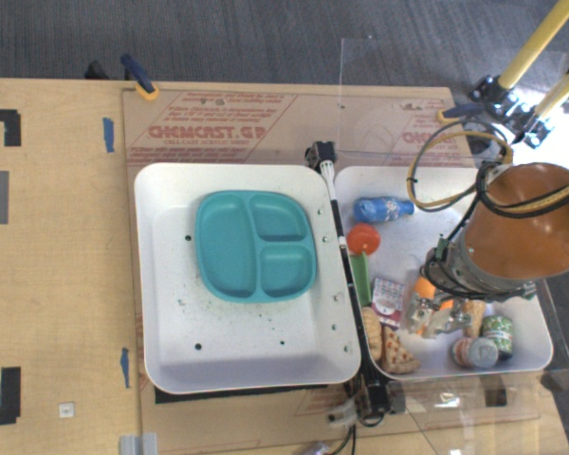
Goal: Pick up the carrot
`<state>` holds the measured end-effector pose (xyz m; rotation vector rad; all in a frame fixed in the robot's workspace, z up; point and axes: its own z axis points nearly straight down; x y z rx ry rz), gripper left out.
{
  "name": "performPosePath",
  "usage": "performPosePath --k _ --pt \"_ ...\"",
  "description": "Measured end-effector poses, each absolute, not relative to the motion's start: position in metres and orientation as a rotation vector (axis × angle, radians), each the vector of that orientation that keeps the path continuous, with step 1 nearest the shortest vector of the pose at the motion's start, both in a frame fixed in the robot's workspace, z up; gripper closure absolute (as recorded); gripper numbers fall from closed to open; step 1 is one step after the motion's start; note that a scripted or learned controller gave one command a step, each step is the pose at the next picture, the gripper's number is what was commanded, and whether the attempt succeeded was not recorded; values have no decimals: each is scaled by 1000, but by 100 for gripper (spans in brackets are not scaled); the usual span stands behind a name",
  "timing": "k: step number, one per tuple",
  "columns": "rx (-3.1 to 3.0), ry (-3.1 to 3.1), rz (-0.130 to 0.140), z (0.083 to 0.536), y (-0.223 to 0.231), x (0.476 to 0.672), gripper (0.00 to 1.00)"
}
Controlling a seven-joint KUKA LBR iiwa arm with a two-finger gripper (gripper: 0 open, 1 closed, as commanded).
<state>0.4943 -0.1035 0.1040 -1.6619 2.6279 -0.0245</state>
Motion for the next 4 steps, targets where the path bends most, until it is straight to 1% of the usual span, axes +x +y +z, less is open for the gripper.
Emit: performPosePath --k 1,2,3,4 --pt "-1100 2928 -7 224 -98 483 100" --pt "-1101 2933 0 221 -98 482 0" --pt "-961 2958 -22 107 -123 499 0" --pt "-496 3058 -9 104 -145 548 0"
